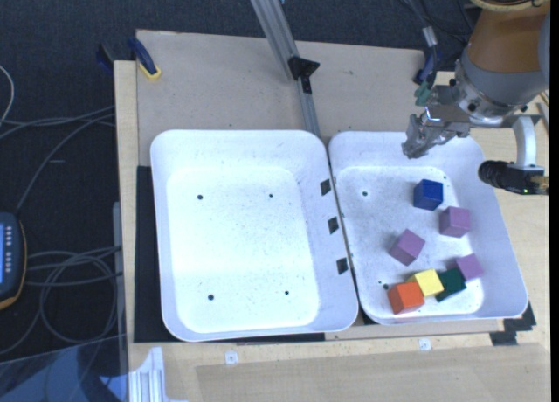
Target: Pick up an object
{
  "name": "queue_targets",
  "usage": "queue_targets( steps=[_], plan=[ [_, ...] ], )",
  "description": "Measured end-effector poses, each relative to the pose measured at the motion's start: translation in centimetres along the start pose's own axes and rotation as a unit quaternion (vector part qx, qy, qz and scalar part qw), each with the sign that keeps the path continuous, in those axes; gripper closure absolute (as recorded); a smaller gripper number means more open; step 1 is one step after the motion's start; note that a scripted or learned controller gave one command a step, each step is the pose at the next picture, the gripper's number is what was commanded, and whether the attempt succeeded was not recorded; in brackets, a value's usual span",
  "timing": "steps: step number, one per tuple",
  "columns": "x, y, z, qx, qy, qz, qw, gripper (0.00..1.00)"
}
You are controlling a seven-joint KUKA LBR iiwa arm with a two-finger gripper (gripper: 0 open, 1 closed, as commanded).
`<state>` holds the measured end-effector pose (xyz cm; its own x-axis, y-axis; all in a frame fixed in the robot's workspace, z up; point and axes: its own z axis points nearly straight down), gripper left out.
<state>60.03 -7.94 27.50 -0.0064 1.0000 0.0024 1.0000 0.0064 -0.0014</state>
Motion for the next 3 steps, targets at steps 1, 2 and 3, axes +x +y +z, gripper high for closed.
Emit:
queue_targets(
  steps=[1,2,3],
  plan=[
    [5.7,-0.1,-0.2,-0.001,0.000,0.000,1.0000,1.00],
    [10.0,0.4,0.3,-0.001,0.000,0.001,1.0000,1.00],
    [15.1,1.5,2.1,0.000,-0.001,0.000,1.0000,1.00]
  ],
)
